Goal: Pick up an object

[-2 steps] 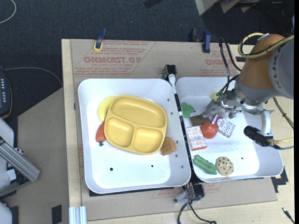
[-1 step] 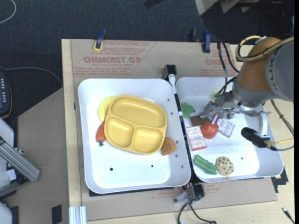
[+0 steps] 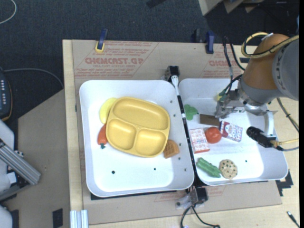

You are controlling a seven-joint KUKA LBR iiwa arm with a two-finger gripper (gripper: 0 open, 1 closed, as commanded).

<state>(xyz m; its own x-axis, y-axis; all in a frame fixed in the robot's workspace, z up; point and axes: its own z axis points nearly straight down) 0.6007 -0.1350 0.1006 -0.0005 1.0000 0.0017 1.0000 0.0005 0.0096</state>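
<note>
The end effector (image 3: 223, 109) hangs low in the right bin (image 3: 270, 167), just above a brown block (image 3: 209, 119); I cannot tell its state. A tomato (image 3: 213, 135) and cookie (image 3: 228, 168) lie nearby; a yellow tray (image 3: 137, 126) fills the left bin (image 3: 128, 179).

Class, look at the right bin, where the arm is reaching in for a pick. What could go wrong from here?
1. The tomato, the red and white carton and the red packet lie packed together, so the gripper may nudge or catch a neighbour.
2. The brown block beside the gripper looks flat and may slip.
3. The round tomato could roll if bumped.
</note>
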